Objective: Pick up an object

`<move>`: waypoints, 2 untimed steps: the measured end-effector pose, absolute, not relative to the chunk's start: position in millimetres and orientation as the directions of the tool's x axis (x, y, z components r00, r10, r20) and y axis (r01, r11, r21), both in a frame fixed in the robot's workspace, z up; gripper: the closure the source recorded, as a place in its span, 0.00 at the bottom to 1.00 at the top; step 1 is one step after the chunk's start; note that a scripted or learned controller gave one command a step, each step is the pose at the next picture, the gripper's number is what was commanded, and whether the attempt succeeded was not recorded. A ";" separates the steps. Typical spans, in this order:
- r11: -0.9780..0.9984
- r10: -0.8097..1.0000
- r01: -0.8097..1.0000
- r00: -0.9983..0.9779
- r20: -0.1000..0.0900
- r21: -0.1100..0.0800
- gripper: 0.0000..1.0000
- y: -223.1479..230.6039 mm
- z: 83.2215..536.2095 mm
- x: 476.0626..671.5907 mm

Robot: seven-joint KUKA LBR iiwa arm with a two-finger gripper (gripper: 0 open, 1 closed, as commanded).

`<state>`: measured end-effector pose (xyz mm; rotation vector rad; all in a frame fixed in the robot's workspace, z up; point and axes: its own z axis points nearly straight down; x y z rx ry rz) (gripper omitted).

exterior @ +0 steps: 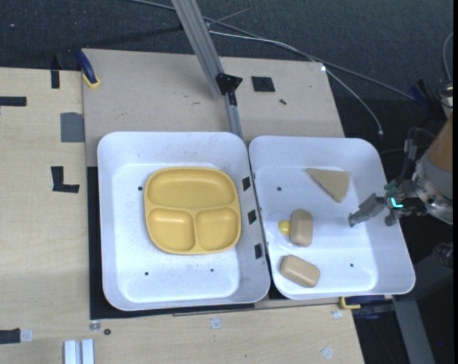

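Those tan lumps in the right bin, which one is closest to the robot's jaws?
The flat wedge at the bin's far side: it lies nearest the gripper. The two rounded lumps sit further left and nearer the front.

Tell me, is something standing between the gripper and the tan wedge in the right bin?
Nothing visible does. The gripper is at the right bin's right side, and bare white floor separates it from the tan wedge.

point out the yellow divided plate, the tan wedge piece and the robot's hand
yellow divided plate (192,208), camera view, on the ridge where its three compartments meet, left bin
tan wedge piece (331,181), camera view, on the middle of its flat top face, right bin
hand (363,215), camera view, near its grey fingertips over the right bin
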<state>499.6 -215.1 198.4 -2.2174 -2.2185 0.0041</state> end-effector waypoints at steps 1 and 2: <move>0.001 1.000 1.000 -0.001 0.000 -0.002 0.00 -215.3 199.6 500.5; 0.000 1.000 1.000 0.000 0.000 -0.003 0.00 -220.6 153.2 493.6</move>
